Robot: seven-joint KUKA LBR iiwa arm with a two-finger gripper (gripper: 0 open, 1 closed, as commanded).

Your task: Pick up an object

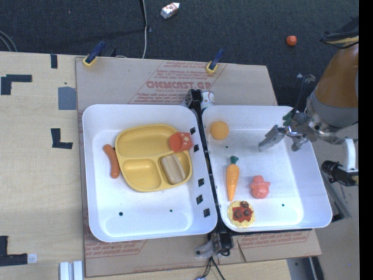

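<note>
While the claw (284, 137) hung spread open and empty above the right bin (303, 179), nearest its far right side, the likeliest targets lay below: an orange ball (220, 130), a carrot (232, 179) and a pink toy (260, 187). A good pick meant centring over one item, fingers straddling its narrow width, before descending.
</note>
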